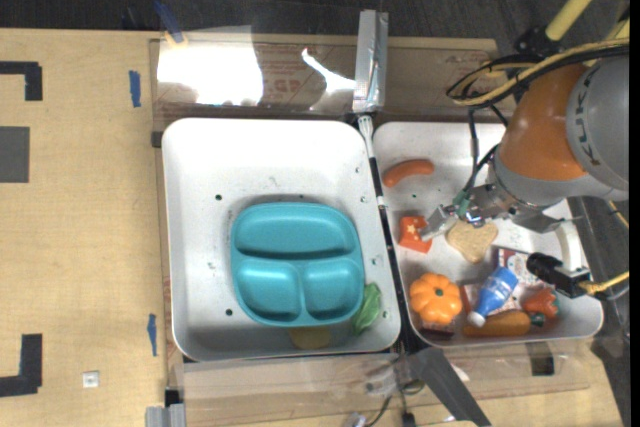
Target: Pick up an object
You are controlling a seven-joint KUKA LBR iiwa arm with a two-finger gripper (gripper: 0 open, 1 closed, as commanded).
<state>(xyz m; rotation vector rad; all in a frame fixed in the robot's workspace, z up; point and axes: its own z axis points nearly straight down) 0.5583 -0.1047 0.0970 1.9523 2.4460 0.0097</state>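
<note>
— What's the bench like?

— Pale brown board with two shallow white bins side by side. The left bin [190, 165] holds a teal divided tray [295, 260]; a green thing [369, 307] peeks out just beside the tray's near right corner.

— And the right bin [440, 140]?

— Cluttered. Taking the small orange pumpkin [436, 300] as the mark: an orange-red cube [413, 232] lies just beyond it, an orange sausage shape [408, 171] farther beyond, a tan bread slice [471, 241] beyond and to its right, and a blue-and-white bottle [496, 294] just to its right.

— The claw?

— The gripper [447, 218] hangs low between the cube and the bread slice, near both. Whether it is spread or clenched, I cannot tell; nothing shows clearly between its tips.
</note>
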